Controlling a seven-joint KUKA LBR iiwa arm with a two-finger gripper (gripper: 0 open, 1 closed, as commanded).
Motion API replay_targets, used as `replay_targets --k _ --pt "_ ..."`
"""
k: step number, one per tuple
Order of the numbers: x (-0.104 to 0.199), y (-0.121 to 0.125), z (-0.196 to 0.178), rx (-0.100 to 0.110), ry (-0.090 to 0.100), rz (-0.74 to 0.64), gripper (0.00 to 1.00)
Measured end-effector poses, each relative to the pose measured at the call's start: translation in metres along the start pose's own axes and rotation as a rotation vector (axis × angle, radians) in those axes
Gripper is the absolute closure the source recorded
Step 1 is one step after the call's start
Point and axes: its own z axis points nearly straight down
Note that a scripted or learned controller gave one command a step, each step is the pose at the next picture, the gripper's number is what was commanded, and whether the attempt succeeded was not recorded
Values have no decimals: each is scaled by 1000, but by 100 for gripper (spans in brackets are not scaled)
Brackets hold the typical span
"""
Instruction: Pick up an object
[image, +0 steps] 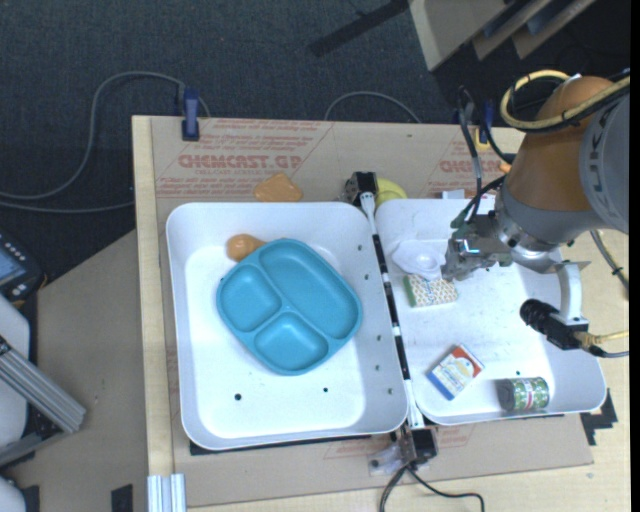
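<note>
Green can (523, 393) lies on its side at the near edge of the right bin (560, 340), a small red-and-white carton (453, 371) just to its left. Farther in, a patterned packet (431, 291) sits near the divider between bins, with a clear plastic cup (418, 259) just beyond it. Gripper (463, 262) hangs right of that packet and cup, low over the bin floor; can't tell its finger state, nothing visibly held. Left bin (200, 380) carries a blue divided tray (289, 305), with an orange ball (241, 246) touching the tray's far corner.
</note>
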Motion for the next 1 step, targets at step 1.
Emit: replay_targets --k 1 --pt "-4 -2 2 6 0 5 0"
